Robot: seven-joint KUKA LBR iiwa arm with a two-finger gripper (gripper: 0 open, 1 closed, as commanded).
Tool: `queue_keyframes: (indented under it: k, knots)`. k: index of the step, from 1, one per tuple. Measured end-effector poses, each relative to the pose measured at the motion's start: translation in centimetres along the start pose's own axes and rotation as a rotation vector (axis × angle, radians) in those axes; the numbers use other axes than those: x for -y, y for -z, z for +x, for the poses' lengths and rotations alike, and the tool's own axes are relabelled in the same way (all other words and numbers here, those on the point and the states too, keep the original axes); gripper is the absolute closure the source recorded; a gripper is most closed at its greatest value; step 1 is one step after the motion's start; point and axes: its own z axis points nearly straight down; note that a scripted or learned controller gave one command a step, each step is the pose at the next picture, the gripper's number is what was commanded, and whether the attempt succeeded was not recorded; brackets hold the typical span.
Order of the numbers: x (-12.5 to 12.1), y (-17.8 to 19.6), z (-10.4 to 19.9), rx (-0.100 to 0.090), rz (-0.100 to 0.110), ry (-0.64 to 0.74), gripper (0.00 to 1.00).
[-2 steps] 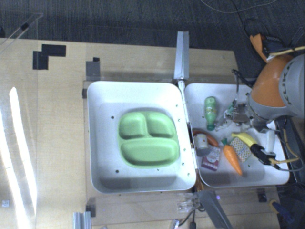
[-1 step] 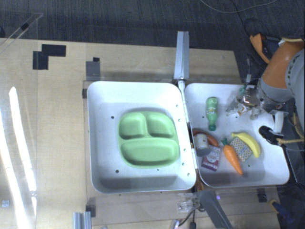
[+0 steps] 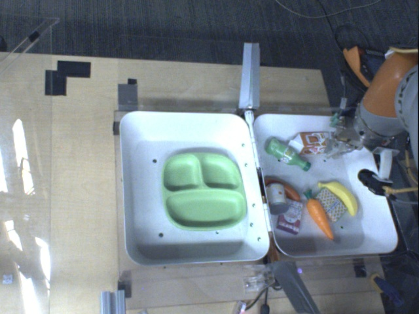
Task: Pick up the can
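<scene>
The can (image 3: 277, 197) is small and grey with a red-and-white top, and lies near the left wall of the right bin (image 3: 386, 241). It touches a purple packet (image 3: 290, 218) just in front of it. My gripper (image 3: 340, 142) hangs over the far right part of that bin, beside a small red-and-white carton (image 3: 313, 141). It is well apart from the can, up and to the right of it. Nothing shows between its fingertips.
A green bottle (image 3: 287, 153) lies at the far left of the right bin. A carrot (image 3: 320, 218), a banana (image 3: 346, 195) and a patterned sponge (image 3: 332, 204) lie to the right of the can. The left bin (image 3: 137, 175) holds a green divided tray (image 3: 204, 190).
</scene>
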Motion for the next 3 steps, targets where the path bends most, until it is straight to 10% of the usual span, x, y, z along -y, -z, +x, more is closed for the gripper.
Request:
queue_keyframes:
  k: [1,3]
  knots:
    - [2.6,20.9,0.2,0.000,0.007,-0.006,1.00]
    - [-0.7,16.5,1.0,0.000,0.008,-0.094,1.00]
